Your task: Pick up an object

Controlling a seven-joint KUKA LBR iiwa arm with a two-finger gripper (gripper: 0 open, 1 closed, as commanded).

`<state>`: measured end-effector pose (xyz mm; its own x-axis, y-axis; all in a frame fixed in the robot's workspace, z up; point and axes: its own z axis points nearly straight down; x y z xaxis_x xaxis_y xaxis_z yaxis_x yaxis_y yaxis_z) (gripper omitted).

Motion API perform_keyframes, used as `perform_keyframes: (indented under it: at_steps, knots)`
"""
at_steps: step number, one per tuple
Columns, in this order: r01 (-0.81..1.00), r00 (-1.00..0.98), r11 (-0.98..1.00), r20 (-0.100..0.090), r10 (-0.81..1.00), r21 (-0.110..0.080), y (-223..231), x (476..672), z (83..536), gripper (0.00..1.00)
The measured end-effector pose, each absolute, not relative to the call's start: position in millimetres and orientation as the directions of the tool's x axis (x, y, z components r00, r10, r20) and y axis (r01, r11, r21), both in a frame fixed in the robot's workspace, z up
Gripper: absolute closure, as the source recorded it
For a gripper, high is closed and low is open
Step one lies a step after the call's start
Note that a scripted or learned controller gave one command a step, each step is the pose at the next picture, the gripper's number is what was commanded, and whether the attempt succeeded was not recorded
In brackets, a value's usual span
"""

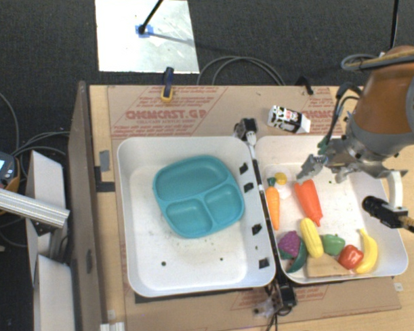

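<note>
- Camera view from above shows the claw (327, 165) over the right bin (393, 260), reaching in from the right on the grey arm (388, 101) with its orange band.
- Whether the claw is spread or closed I cannot tell; the metal parts at its tip blur together, and nothing is seen between them, so I judge it holds nothing.
- Just below the claw lies the large orange carrot (308, 200), the nearest thing to pick and probably the target, since the claw hangs almost over its upper end.
- Left of the claw and lower, a smaller carrot (273, 205) lies along the divider, a position that leaves little room for a grasp on that side.
- Further below sit a corn cob (311, 237), a purple vegetable (289, 244), a green pepper (333, 244), a red piece (350, 257) and a banana (369, 249), crowded together against the bin's near wall.
- Well to the left, the left bin (146, 269) carries a teal divided plate (198, 196), apart from the toys.
- Both bins rest on the bench (158, 115).
</note>
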<state>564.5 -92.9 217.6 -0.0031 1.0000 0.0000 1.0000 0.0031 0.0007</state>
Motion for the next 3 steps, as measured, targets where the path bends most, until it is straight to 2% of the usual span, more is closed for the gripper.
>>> perform_keyframes:
  at_steps: [1,2,3]
  knots:
    - [1.0,0.003,-0.003,-0.001,1.0,-0.006,-140.8,563.8,133.0,0.0]
    - [1.0,-0.005,0.005,0.001,1.0,-0.002,-122.4,582.2,81.8,0.0]
    - [1.0,-0.005,0.005,0.0,1.0,0.004,-123.7,583.6,95.2,1.0]
